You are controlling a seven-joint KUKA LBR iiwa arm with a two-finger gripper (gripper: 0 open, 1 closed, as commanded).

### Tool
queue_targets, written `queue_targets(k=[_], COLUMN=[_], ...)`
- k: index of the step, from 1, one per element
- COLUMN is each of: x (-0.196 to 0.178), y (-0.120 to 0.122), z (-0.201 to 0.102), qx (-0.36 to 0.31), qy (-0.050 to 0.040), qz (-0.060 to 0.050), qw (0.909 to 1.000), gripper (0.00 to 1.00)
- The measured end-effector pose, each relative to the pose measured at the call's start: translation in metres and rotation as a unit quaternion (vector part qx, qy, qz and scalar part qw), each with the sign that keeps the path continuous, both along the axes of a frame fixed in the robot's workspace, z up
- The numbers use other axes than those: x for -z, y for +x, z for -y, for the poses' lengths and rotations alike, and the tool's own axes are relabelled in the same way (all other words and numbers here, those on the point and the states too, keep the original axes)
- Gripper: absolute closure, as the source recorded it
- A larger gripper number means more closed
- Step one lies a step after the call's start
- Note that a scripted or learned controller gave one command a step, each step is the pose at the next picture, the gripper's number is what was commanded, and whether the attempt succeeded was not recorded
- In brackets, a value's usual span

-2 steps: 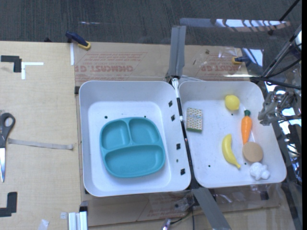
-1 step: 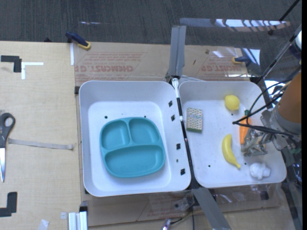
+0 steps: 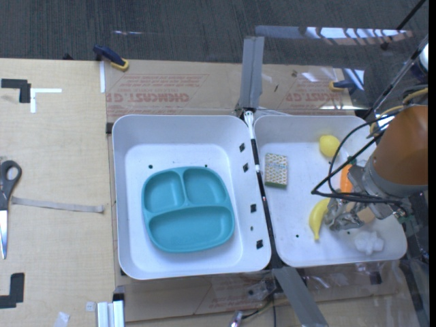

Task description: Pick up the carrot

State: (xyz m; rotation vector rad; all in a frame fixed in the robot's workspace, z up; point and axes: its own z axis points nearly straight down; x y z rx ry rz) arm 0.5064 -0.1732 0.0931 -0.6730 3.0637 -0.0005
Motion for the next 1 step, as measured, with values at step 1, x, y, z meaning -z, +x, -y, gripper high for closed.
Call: queue_targets(k=[1], x=[-0.1174], y=[0.0308], z=[-0.0224], qx=[0.083], qy=[0.0001], qz=[0.001], qw=[0.9965], gripper=[1.00])
